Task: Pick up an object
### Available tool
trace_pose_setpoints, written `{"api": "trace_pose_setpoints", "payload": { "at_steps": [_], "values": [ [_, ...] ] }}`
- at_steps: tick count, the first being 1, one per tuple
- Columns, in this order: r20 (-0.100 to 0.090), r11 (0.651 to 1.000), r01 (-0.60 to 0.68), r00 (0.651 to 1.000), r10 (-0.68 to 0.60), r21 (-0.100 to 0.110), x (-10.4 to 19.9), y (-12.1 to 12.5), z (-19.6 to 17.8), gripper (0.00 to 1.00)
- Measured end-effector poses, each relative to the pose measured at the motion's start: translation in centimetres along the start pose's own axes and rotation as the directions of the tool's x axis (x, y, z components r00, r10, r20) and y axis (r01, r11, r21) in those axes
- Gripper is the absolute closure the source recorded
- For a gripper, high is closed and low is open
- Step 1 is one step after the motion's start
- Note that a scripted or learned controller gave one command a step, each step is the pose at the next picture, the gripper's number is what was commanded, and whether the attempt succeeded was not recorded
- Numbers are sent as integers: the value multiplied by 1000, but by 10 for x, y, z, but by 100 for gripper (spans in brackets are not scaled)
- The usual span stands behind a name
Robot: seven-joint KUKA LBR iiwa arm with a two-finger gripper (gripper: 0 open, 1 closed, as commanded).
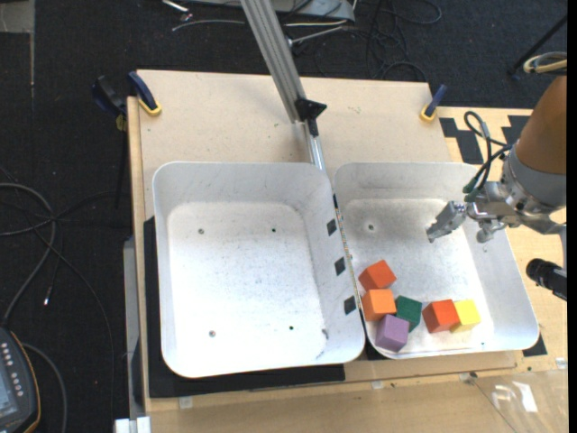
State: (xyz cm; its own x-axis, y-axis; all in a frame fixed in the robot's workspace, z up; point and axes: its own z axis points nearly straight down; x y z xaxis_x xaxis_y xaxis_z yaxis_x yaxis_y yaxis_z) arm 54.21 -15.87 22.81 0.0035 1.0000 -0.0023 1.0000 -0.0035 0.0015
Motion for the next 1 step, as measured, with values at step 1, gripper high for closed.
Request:
{"api": "trace_pose_setpoints", "payload": {
  "at_steps": [1],
  "values": [
    [-6,1000,9,1000,-9,9,51,-9,66,0]
  ]
}}
